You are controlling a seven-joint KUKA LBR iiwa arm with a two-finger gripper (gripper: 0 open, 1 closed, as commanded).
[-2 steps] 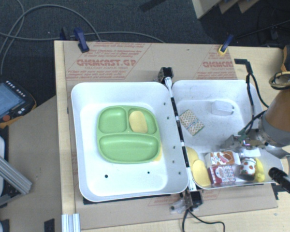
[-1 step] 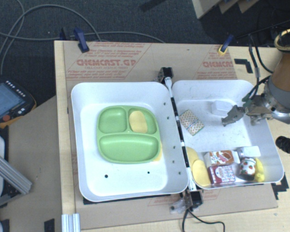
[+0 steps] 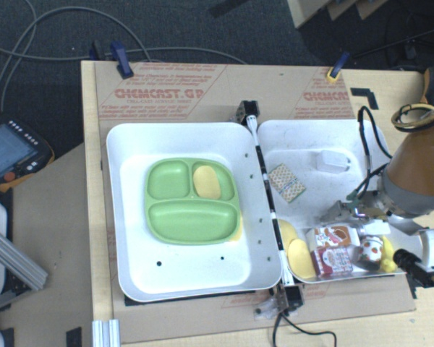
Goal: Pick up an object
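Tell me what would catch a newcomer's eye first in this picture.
Probably the green divided plate in the middle of the left bin, with a yellow piece in its upper right compartment. Next, the grey arm reaching in from the right over the right bin, above a snack packet.

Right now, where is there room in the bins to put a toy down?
In the left bin, bare floor rings the green divided plate, widest toward its near edge. In the right bin, there is bare floor around the patterned packet and white piece. Its near end is crowded: yellow objects, snack pack, gripper.
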